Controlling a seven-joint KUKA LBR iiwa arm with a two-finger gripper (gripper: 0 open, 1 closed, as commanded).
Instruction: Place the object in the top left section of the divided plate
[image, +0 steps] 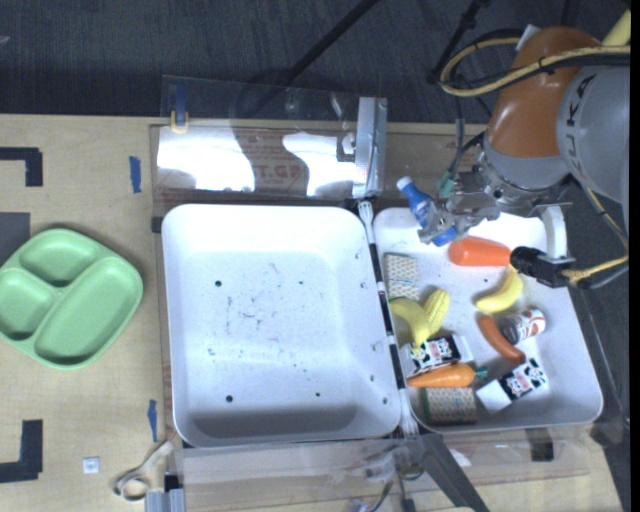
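- The arm (560, 90) reaches in from the upper right, wrist bent down over the right bin's (585, 400) far end.
- The jaws (447, 222) hang low there; I cannot tell how wide they stand.
- A blue bottle (415, 203) lies just left of them, an orange carrot (480, 252) just right and nearer.
- The green plate (65, 297) sits on the desk (80, 420) far left of the jaws, beyond the left bin (270, 310).

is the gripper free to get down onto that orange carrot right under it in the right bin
Probably yes: the gripper hangs just above and left of the orange carrot, which lies uncovered near the right bin's back edge, with nothing lying on it.
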